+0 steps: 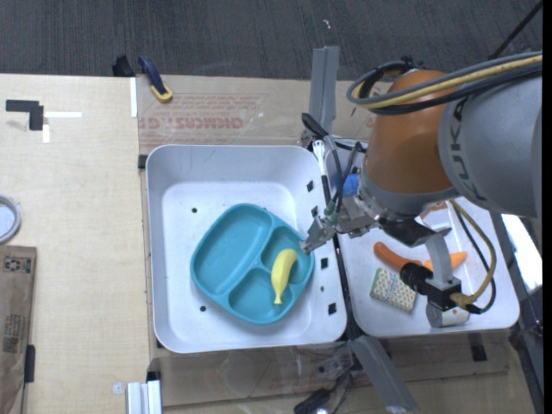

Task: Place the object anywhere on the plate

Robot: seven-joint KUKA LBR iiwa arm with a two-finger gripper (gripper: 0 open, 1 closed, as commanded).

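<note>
one yellow banana (282,274) lies in the blue plate (226,253), in the compartment on the plate's right side, toward the right wall of the left bin (172,179). the gripper (310,238) sits just above the banana's upper end, over the plate's right rim; i cannot tell from here how it is set. it looks like the placing is done, so the careful thing now is to rise straight up, clear of rim and bin wall, without nudging the banana. in the right bin (500,304) lie an orange carrot (395,254) and a speckled sponge (392,289).
</note>
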